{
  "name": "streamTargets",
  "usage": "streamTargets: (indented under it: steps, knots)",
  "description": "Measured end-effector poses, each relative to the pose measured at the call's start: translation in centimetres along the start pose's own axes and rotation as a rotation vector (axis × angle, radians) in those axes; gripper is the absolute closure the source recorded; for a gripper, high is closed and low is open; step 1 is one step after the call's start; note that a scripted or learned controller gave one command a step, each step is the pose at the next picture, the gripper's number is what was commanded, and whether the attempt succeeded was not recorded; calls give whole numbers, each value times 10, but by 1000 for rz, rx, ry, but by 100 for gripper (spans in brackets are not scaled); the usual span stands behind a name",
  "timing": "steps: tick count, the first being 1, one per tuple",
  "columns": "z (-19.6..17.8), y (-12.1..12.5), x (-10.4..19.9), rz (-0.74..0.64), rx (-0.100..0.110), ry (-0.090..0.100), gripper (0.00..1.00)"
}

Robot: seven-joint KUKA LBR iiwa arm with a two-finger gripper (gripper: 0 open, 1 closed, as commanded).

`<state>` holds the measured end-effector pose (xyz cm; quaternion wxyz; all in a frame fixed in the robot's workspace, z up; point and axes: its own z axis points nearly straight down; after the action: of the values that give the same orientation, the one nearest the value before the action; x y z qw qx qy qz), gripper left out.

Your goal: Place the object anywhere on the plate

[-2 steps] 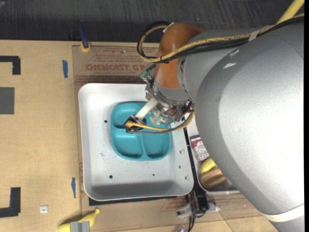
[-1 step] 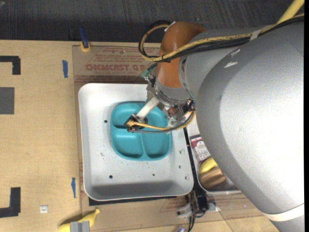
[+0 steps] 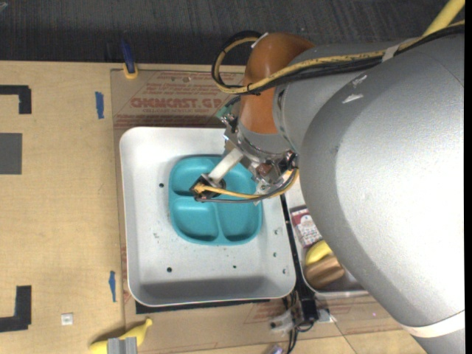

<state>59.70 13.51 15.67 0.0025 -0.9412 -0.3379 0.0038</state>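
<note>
The gripper [image 3: 254, 167] hangs over the upper right part of the teal plate [image 3: 214, 227]. The grey arm [image 3: 383, 161] covers it, so I cannot tell if it is open or closed. The plate lies in the left bin [image 3: 140, 220]. Right of the plate, half hidden, are a reddish packet [image 3: 306, 227], a yellow thing [image 3: 318, 253] and a golden-brown thing [image 3: 324, 271].

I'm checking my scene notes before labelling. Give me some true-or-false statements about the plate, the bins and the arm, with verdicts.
The teal plate lies in the right bin. False: it lies in the left bin.
The plate is divided into compartments. True.
The tool hangs over the plate's upper right corner. True.
The arm has a blue band. False: the band is orange.
A yellow thing lies in the right bin. True.
</note>
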Motion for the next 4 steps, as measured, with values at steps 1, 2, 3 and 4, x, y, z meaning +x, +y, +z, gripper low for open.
streamTargets:
  steps: [1, 2, 3, 4]
  knots:
    - [0, 0, 0, 0, 0, 0, 0]
    - [0, 0, 0, 0, 0, 0, 0]
    - [0, 0, 0, 0, 0, 0, 0]
    - [0, 0, 0, 0, 0, 0, 0]
